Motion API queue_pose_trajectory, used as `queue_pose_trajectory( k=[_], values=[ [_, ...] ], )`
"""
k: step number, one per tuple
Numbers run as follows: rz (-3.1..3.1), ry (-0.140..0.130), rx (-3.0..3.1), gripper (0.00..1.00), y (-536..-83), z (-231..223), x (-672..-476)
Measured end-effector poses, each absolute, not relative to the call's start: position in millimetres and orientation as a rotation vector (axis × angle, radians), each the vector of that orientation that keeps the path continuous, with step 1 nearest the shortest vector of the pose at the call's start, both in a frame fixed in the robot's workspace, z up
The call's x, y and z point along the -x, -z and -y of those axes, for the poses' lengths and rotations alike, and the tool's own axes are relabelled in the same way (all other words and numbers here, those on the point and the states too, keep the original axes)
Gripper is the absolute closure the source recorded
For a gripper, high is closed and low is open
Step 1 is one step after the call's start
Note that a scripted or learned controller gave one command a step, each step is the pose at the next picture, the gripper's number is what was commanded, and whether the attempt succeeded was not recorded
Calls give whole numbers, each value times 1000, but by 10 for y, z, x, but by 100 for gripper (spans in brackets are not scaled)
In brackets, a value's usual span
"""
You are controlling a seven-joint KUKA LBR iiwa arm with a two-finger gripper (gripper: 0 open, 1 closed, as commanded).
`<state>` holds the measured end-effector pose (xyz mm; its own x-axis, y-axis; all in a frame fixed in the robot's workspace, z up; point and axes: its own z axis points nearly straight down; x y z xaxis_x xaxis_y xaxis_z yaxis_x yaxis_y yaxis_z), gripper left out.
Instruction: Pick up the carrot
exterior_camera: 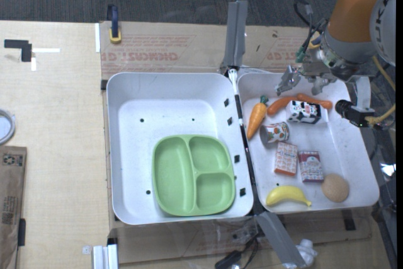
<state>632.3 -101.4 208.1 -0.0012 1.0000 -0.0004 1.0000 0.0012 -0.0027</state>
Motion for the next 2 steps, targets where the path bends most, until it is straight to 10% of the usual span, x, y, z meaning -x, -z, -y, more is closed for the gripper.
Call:
queue_pose_trajectory(
  k=[1, 2],
  values=[
    [2335, 7, 2113, 0, -1235, 940, -6200],
    [2494, 1, 1919, 0, -940, 980, -6599]
  ],
)
